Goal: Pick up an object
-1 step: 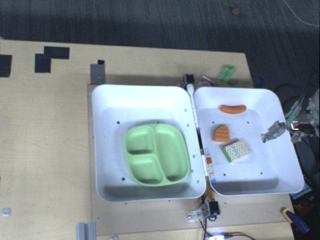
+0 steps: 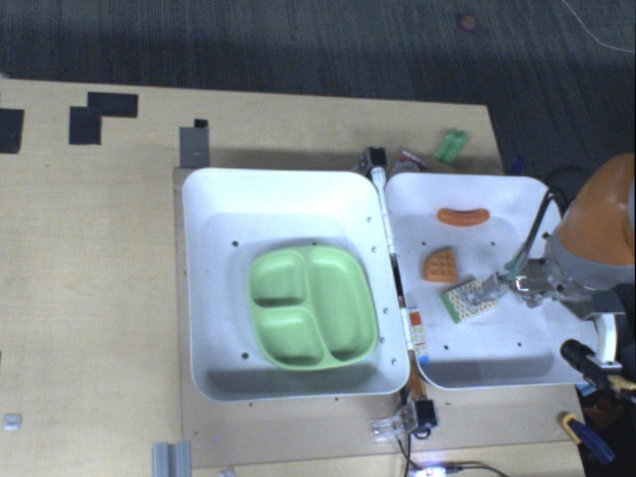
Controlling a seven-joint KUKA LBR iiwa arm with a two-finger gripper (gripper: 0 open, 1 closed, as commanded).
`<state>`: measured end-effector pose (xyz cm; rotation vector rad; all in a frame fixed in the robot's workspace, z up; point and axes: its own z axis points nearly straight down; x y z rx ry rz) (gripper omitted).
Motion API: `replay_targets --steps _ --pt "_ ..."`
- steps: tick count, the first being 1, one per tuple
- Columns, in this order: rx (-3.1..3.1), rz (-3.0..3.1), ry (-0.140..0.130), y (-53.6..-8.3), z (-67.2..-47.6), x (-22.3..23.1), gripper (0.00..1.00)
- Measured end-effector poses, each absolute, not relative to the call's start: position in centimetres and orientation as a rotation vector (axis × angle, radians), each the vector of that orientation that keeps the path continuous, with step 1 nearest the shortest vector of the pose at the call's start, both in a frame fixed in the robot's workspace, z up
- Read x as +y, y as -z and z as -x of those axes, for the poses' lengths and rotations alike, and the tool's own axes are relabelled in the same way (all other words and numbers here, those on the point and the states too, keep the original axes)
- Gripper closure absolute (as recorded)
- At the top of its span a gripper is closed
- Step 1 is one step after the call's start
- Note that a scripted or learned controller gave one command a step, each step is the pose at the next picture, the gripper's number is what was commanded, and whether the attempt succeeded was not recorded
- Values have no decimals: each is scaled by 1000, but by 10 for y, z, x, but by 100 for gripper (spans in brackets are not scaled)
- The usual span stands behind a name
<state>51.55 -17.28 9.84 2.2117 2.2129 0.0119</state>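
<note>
The right bin holds three small things. An orange sausage lies near its far wall. A brown waffle-like piece sits left of the middle. A green and white speckled packet lies just below that piece. My gripper reaches in from the right and its tip is at the packet's right end, touching or just over it. The orange band of the arm stands at the right edge.
The left bin holds a light green divided plate. A small green object lies on the bench behind the right bin. Cables and clips sit along the front edge between the bins.
</note>
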Motion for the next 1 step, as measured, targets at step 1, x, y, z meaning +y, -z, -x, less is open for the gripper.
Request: replay_targets --steps 1 --pt "2215 -2210 -13 -90 -550 -126 0"
